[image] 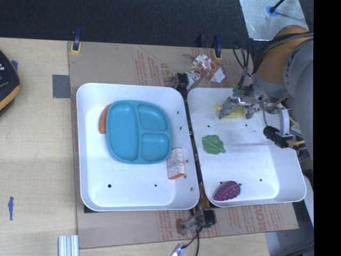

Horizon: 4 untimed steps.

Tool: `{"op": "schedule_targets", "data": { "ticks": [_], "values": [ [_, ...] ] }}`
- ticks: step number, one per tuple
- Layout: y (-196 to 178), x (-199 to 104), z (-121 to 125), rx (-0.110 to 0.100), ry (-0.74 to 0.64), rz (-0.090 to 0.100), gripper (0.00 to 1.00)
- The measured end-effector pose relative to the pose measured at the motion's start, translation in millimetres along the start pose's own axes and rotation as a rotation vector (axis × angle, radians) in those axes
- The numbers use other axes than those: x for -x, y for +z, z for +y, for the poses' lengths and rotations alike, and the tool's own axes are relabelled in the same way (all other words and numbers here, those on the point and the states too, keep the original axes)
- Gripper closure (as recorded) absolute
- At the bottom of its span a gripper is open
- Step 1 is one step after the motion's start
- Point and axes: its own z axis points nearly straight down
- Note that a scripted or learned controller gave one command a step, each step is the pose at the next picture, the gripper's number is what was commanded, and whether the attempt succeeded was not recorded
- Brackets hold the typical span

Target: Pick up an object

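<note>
Camera view looks down on my counter point(37, 159), where two shallow white bins sit side by side on a sheet of cardboard. The left bin point(96, 188) carries one blue divided plate point(138, 131) with three compartments; an orange piece point(102, 120) peeks out from under the plate's left edge, and one small printed carton point(176, 163) lies just off the plate's lower right corner, near the divider between the bins. The right bin point(277, 180) holds one green leaf-shaped piece point(213, 144) at centre left, one purple bunch of grapes point(228, 190) against the lower rim, and one yellow object point(232, 112) in the upper part.

My tool point(230, 109) is low in the upper part of the right bin, reaching in from the right of the frame, and it lies right over that yellow object. I cannot tell whether it is spread or pressed together, or whether anything is pinched. The green piece lies below it and a little to the left, apart from it; the grapes lie well below it. Nothing stands between my tool and those two.

A crumpled printed wrapper point(203, 67) rests on the cardboard above the gap between the bins, and a black and yellow device point(7, 84) lies at the left edge of the frame.
</note>
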Motion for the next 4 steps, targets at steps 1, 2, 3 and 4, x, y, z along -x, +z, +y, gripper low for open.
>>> {"op": "schedule_targets", "data": {
  "ticks": [1,2,3,4],
  "values": [
    [-4.8,-37.1,-90.6,-0.002,0.0,0.0,0.0],
    [-0.4,27.8,0.1,0.001,0.0,0.0,0.0],
    [-90.4,44.4,0.4,0.002,0.0,0.0,0.0],
    [1.0,44.0,-52.0,-0.003,-0.001,0.0,0.0]
  ]
}}
